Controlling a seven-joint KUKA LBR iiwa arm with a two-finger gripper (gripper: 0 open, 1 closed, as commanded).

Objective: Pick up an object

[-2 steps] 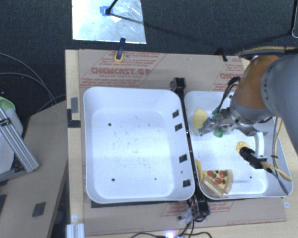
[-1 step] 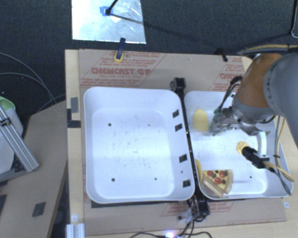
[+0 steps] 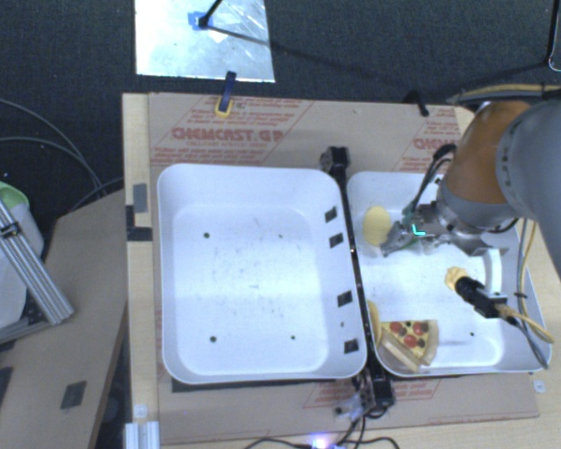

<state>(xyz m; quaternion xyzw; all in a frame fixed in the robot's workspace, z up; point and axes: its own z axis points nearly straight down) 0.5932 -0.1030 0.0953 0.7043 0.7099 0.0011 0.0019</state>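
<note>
Pizza slice, tip leftward

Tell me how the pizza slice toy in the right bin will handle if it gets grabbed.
The pizza slice looks flat and thin, so it probably won't roll. Lying in the right bin close to the near wall, it may slide against that wall rather than lift. It is likely light.

Dark carpet floor, metal sheet

Pale yellow object, right bin
</note>
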